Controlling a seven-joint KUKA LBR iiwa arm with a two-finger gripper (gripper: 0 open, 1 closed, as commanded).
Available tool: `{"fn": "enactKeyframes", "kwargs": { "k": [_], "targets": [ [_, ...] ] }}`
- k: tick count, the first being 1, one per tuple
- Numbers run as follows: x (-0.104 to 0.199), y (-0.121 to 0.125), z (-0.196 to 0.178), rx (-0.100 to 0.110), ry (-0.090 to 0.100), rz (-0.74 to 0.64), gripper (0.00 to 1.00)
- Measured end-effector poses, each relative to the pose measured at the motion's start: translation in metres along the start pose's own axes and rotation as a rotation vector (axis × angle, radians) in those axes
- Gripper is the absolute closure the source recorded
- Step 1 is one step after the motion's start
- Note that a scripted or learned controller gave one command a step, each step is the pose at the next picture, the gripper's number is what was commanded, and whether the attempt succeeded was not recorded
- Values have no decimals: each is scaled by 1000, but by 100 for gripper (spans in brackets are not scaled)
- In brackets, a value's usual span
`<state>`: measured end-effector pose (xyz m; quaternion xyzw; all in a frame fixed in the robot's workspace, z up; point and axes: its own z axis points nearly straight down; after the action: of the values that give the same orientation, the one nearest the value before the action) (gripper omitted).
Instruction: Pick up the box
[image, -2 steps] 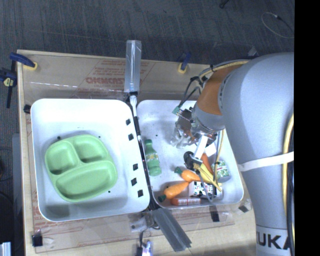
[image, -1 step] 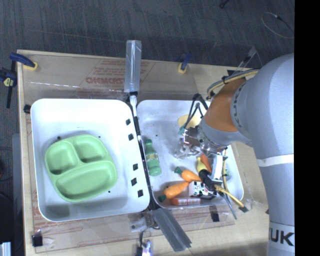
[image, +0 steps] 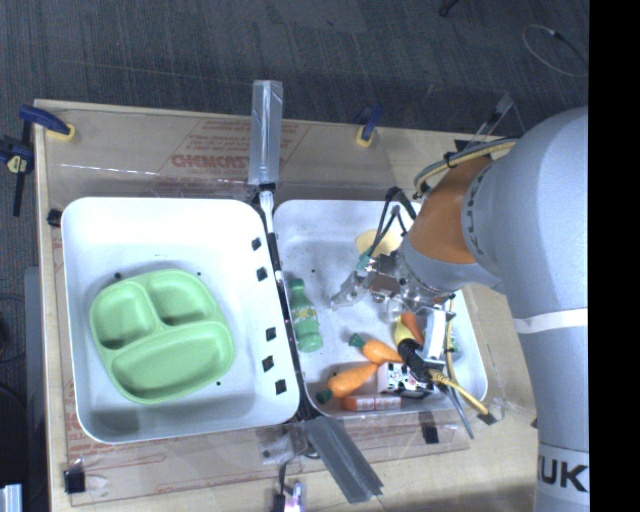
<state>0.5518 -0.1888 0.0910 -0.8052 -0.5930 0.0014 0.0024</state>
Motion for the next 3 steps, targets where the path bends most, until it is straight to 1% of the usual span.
{"fn": "enactKeyframes", "kwargs": {
  "k": [1,2,3],
  "targets": [
    [46,-20,-6,-24,-13,148,0],
    [50,-22,-14,-11,-6,141,100],
    [-18,-72,-1,-5,2,236,100]
  ]
}}
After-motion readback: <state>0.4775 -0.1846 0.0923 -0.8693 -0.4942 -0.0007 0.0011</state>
